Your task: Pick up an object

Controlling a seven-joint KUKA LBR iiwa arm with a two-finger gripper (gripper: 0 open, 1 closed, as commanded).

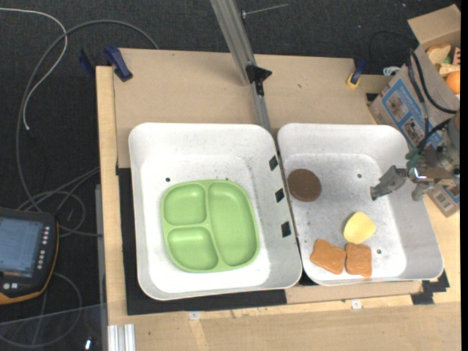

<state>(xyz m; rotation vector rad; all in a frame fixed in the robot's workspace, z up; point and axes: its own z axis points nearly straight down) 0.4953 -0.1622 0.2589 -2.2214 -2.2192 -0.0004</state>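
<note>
Now the gripper (386, 187) hangs over the right bin (329, 141), and I cannot tell its state. Just below it lies the yellow lump (359, 227). It looks light and smooth, so grab its middle.

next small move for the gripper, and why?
Probably shift the gripper toward the near side of the right bin until it is over the yellow piece, then descend. It sits at the bin's right side with nothing in it, and the yellow piece is the nearest item, apart from the two orange pieces.
</note>
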